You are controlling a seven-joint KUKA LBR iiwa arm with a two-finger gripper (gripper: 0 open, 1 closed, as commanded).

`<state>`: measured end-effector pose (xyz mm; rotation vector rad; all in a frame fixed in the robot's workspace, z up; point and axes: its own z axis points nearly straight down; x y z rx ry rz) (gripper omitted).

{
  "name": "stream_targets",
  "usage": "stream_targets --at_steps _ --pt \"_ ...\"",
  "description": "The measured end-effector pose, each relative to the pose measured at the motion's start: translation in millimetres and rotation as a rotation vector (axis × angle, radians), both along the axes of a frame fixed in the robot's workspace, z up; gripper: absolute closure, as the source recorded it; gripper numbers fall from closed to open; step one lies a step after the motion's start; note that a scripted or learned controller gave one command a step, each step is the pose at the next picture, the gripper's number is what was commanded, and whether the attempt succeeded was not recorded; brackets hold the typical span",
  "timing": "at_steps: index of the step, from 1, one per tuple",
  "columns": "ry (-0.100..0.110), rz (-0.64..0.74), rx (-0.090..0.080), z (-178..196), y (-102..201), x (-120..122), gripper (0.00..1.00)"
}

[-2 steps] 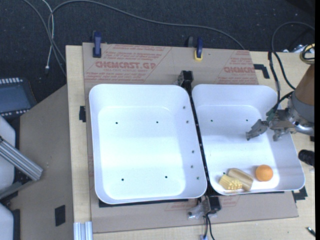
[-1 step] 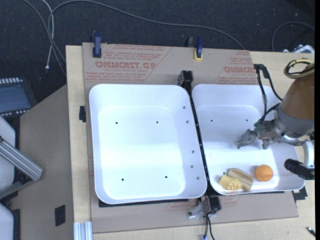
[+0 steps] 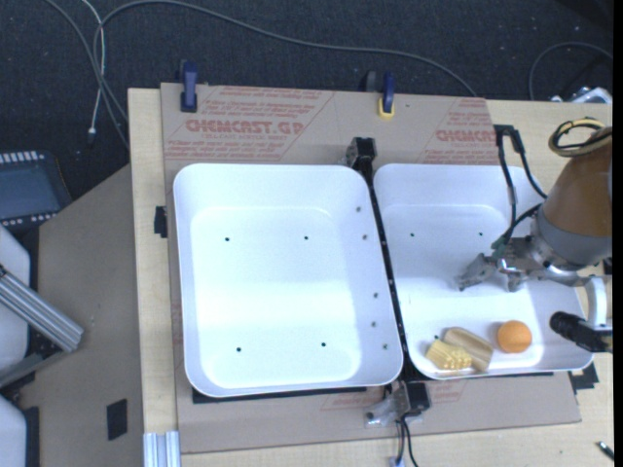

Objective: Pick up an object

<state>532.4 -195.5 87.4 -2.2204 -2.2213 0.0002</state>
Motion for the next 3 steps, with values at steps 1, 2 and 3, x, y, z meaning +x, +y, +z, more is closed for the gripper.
stream_targets --at_steps 1,2,3 --pt "-0.002 0.000 -0.001 11.3 -0.3 0.5 1.00" --pt "-0.005 0.000 -0.002 55.9 -5.9 4.8 1.00" --pt "-0.007 0.000 -0.002 119.1 -8.4 5.6 1.00"
